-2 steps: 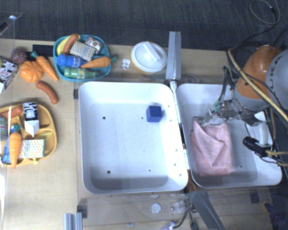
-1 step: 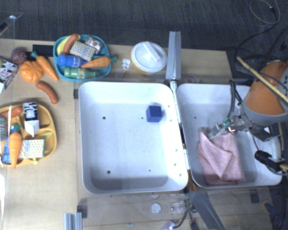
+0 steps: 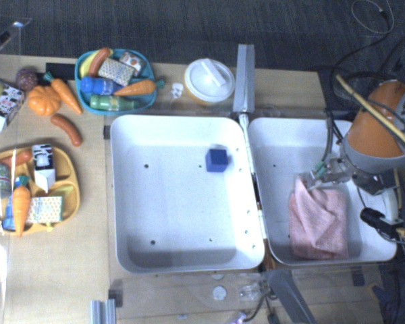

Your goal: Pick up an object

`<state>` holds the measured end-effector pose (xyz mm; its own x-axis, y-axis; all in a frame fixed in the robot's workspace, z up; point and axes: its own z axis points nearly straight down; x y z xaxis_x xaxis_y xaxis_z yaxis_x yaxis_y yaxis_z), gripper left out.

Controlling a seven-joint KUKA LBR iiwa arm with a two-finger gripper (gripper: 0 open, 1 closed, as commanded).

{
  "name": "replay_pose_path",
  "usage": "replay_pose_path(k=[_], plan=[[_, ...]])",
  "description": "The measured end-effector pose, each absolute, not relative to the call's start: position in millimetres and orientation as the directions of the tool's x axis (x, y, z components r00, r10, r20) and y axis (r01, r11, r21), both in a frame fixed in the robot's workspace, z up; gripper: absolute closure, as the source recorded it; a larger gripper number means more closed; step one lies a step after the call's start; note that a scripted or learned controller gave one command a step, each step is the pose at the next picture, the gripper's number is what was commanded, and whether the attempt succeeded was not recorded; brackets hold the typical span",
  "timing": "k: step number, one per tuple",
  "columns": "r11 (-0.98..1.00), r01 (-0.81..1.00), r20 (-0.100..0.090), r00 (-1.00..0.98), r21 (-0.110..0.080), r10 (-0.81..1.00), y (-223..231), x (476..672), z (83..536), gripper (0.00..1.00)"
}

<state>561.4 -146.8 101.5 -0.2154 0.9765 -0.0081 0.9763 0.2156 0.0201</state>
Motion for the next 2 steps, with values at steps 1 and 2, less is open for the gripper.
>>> replay_pose_path(k=[1,2], plan=[[0.216,0.976,-0.008,-0.216,0.02,0.976,-146.9,561.3,101.5,0.0],[0.259,0.966,-0.006,-0.259,0.015,0.966,-101.5,549.1,90.2,0.0]])
